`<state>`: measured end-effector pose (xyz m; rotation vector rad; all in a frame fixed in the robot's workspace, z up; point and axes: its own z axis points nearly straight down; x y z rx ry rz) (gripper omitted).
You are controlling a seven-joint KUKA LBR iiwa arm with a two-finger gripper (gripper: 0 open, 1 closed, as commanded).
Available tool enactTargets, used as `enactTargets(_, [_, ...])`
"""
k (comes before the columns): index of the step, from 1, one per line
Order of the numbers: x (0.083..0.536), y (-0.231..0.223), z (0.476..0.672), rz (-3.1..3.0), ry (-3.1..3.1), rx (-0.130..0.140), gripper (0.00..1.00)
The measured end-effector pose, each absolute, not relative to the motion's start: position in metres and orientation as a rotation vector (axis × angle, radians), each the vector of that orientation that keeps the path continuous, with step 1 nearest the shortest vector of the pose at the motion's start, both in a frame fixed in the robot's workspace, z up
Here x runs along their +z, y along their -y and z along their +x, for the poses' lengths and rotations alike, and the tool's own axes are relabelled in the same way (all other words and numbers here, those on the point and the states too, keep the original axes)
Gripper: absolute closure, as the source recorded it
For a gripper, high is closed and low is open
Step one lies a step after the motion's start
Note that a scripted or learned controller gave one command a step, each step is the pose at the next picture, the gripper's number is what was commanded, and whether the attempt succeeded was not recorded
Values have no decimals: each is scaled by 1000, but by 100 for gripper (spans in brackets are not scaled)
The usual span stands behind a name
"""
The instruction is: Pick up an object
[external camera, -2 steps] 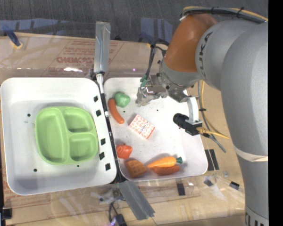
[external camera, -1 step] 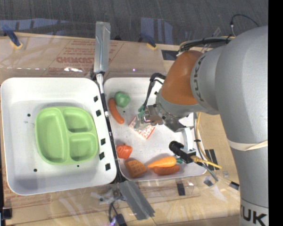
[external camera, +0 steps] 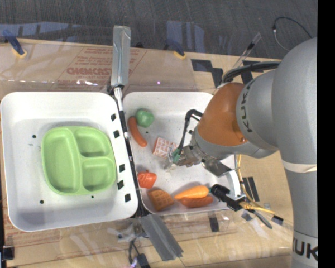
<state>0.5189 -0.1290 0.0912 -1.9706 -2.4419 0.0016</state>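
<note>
My gripper (external camera: pixel 175 158) is low over the middle of the right bin (external camera: pixel 173 100), just right of and below a small pink and white packet (external camera: pixel 162 146). It hangs apart from the other pieces in this bin. Those are a green pepper (external camera: pixel 144 117) and an orange-red sausage (external camera: pixel 137 132) at the back left, a red piece (external camera: pixel 147 179) by the left wall, and a brown bread piece (external camera: pixel 160 199) and an orange carrot (external camera: pixel 192 192) along the front wall.
The left bin (external camera: pixel 17 116) holds a green divided plate (external camera: pixel 78 159). The arm's orange band and grey body cover the right side of the right bin. A grey divider strip (external camera: pixel 121 54) runs between the bins at the back.
</note>
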Motion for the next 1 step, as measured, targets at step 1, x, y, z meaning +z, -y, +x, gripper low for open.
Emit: enactTargets(1, [109,117,587,-1951,2461,0,0])
